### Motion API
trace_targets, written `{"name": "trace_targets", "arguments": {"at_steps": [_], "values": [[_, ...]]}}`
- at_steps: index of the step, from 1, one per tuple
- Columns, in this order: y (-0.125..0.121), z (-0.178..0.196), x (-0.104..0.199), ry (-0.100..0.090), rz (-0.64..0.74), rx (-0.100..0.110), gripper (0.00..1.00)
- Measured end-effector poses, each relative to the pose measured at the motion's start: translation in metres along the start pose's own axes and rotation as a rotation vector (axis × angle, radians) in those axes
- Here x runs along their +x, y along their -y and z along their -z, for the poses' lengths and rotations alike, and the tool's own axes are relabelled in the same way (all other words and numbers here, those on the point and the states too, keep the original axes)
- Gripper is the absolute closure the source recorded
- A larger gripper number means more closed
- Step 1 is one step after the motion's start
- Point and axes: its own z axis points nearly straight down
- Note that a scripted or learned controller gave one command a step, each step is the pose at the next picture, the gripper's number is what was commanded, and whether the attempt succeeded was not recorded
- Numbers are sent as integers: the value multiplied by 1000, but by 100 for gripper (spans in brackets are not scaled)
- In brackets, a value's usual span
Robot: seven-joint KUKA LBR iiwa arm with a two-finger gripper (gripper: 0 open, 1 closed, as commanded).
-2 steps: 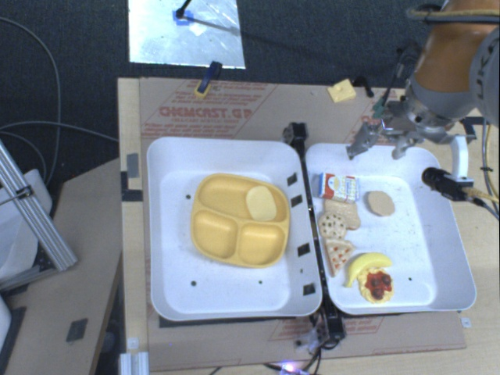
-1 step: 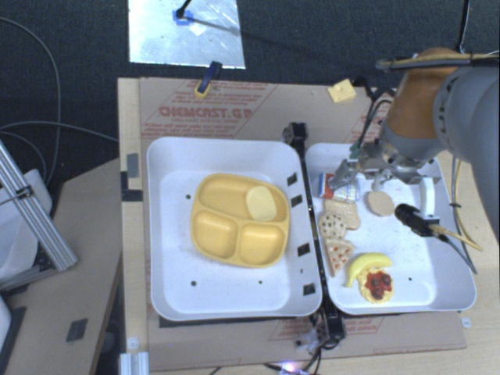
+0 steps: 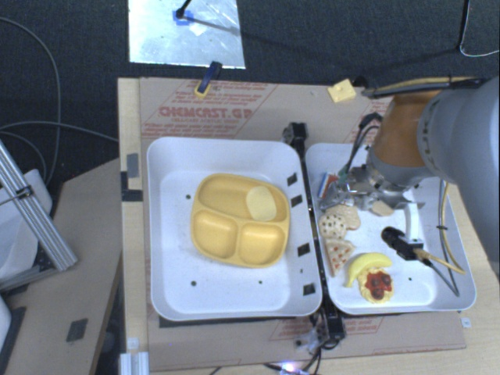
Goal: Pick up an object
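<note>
Two bins (image 3: 164,233), one tray (image 3: 238,219), perhaps seven foods (image 3: 367,266).

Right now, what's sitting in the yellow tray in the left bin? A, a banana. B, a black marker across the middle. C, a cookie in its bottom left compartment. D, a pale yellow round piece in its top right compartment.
D: the yellow tray holds a pale round piece in its top right compartment; the banana lies in the right bin.

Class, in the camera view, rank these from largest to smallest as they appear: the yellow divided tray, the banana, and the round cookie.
1. Yellow divided tray, by far the largest.
2. Banana.
3. Round cookie, only slightly smaller than the banana, so that ranking is unsure.
</note>
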Motion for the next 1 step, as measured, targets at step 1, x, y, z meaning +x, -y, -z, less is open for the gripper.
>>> {"name": "trace_targets", "arguments": {"at_steps": [1], "values": [[-38,4,3,1,4,-8,0]]}}
